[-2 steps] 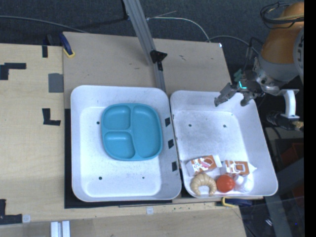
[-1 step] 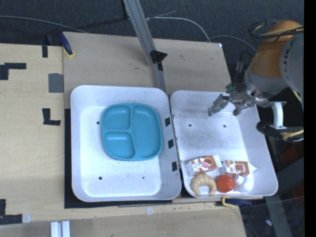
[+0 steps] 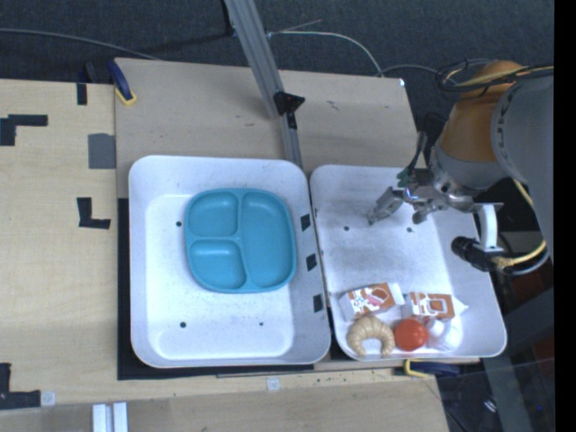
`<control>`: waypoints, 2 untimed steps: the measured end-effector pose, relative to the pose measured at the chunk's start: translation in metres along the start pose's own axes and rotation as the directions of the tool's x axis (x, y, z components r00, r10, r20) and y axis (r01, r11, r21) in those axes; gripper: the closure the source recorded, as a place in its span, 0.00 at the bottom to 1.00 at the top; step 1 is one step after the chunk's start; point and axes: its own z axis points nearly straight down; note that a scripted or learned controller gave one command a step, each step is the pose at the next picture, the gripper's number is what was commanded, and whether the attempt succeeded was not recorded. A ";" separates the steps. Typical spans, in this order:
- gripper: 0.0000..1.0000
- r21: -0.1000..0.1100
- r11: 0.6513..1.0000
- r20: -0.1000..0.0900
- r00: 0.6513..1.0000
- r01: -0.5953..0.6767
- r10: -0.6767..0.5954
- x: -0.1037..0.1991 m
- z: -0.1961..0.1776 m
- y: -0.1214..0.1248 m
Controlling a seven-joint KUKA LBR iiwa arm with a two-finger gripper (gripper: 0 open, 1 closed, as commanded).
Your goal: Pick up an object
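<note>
My gripper hangs over the upper right part of the right bin, its fingers spread open with nothing between them. Well below it, at that bin's near edge, lie a croissant, a red tomato and two orange-and-white snack packets. The gripper is apart from all of them.
The left bin holds a blue divided plate. A grey metal post slants up from between the bins. The arm's grey and orange body and cables fill the right side.
</note>
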 end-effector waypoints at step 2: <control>1.00 -0.003 1.000 0.001 1.000 0.001 -0.001 0.001 0.034 0.000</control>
